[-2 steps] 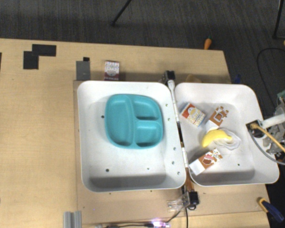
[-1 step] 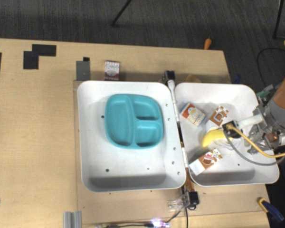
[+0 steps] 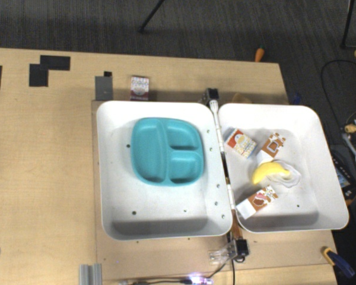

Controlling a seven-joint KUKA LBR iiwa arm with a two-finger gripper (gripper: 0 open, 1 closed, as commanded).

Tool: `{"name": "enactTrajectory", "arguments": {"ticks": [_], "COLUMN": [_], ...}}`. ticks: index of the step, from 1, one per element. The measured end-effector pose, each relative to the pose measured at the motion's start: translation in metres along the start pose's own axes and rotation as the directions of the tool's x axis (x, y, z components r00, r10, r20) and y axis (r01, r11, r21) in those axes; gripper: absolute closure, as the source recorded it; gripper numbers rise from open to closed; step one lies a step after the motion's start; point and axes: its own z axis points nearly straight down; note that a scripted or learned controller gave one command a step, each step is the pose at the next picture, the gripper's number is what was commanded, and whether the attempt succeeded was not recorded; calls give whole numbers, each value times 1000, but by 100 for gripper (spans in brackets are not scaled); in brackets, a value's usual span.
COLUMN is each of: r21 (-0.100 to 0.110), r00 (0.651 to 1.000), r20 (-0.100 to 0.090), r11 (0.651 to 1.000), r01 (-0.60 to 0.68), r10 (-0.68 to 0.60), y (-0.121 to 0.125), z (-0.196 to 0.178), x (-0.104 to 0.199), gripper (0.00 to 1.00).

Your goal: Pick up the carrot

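Two bins side by side on the bench, touching along their inner edges. Left bin: divided tray in the middle. Right bin: banana near centre, clear wrapper touching its right side, one packet far-left of it, one packet just behind it, one packet in front, near the left wall.

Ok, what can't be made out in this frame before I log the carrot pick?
1. Small orange object at the bench's far edge, camera view: too small to tell whether it is a carrot.
2. Clear wrapper beside the banana: see-through against the white right bin, so its outline is unclear.
3. Printed packets in that bin: print too small to read.
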Motion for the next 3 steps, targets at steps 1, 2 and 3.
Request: {"name": "enactTrajectory", "arguments": {"ticks": [1, 2, 3], "r21": [14, 2, 13], "r00": [1000, 999, 1000], "r20": [13, 0, 18], "r11": [1000, 999, 1000], "r01": [11, 46, 12], "r10": [-11, -46, -12], "y": [-79, -40, -22], "z": [79, -34, 91], "x": [15, 9, 4], "gripper": [100, 100, 100]}}
